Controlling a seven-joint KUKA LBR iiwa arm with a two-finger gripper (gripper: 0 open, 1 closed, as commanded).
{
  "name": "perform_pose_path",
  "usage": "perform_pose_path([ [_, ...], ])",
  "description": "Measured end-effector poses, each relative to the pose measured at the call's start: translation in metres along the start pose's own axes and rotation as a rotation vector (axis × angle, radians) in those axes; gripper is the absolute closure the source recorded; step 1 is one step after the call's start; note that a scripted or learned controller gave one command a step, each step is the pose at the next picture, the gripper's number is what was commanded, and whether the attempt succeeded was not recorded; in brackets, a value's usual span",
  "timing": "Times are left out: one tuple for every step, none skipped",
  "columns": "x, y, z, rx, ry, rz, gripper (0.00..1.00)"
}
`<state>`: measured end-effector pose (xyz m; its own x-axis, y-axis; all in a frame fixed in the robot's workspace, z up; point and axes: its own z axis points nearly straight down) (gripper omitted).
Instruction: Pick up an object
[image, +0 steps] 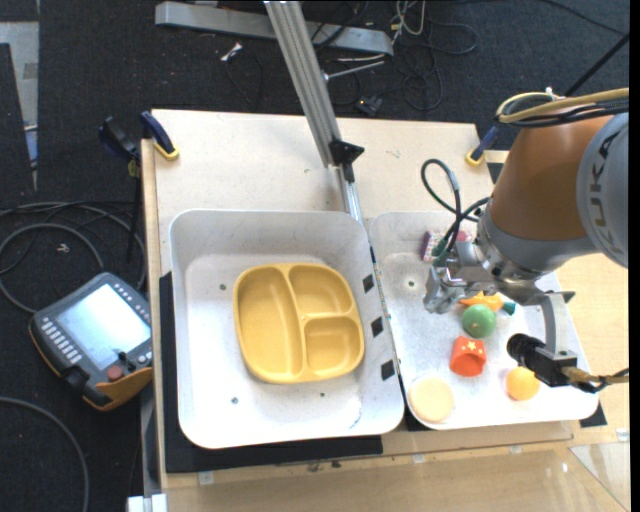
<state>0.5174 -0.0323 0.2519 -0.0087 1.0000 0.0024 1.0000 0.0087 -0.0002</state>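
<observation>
My gripper (440, 292) hangs low over the upper left part of the right bin (400, 262), with the grey and orange arm reaching in from the right. Just right of it lie a green ball (479, 320) and a small yellow-orange piece (489, 299), partly under the wrist. A red-orange block (467, 356) sits below the ball. Toward the bin's front are a yellow lemon-like fruit (521, 384) and a cream round disc (432, 399). A small pink and purple thing (433, 243) lies at the back, beside the cables. Nothing shows between the gripper's tips.
The left bin (200, 250) holds a yellow divided plate (298, 322). A slanted metal pole (312, 85) crosses the back of the bench down to the divider between the bins. A teach pendant (95, 340) lies on the floor at the left.
</observation>
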Motion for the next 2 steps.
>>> perform_pose_path([
  [0.055,-0.015,0.011,0.003,0.0,0.0,1.0],
  [0.113,-0.007,0.016,0.0,-0.001,0.0,1.0],
])
